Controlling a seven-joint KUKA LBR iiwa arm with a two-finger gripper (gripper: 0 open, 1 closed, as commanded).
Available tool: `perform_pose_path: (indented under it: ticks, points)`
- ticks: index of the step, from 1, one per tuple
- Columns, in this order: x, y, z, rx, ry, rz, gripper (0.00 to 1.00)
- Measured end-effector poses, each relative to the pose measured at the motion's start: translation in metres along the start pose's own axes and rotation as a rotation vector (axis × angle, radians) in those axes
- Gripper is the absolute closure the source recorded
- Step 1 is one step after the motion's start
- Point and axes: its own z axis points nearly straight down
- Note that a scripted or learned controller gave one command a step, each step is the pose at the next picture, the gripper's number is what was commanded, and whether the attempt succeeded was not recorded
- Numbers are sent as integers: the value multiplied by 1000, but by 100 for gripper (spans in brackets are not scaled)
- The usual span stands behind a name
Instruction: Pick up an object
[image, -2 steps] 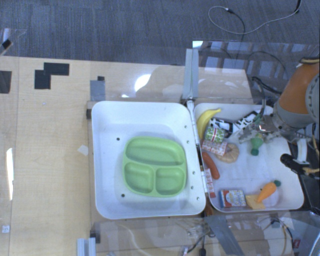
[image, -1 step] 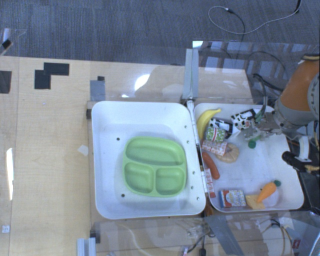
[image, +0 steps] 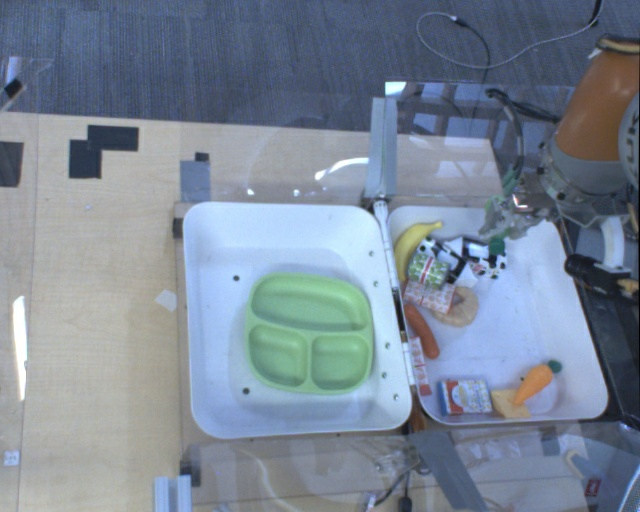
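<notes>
My gripper (image: 492, 248) hangs low over the upper middle of the right bin (image: 575, 330), reaching in from the grey and orange arm (image: 600, 110) at the top right. Just left of it lie a yellow banana (image: 410, 243) and a small red, green and white box (image: 430, 272). A round tan biscuit (image: 460, 306) sits below the box. A red sausage (image: 421, 330) lies along the bin's left wall. Near the front edge are a small carton (image: 465, 396), a yellow wedge (image: 508, 403) and an orange carrot (image: 534, 382). Nothing is visibly lifted.
The left bin (image: 210, 300) holds a green divided plate (image: 309, 332). A metal post (image: 382, 140) stands behind the gap between the bins. Cables run at the top right, and black tape marks sit on the wooden bench at the far left.
</notes>
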Motion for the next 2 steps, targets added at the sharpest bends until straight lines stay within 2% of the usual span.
perform_pose_path:
  ticks: [1, 2]
  points:
    - [23, -7, 86, -5, -2, -172, 100]
    - [98, 22, -7, 1, 2, -89, 100]
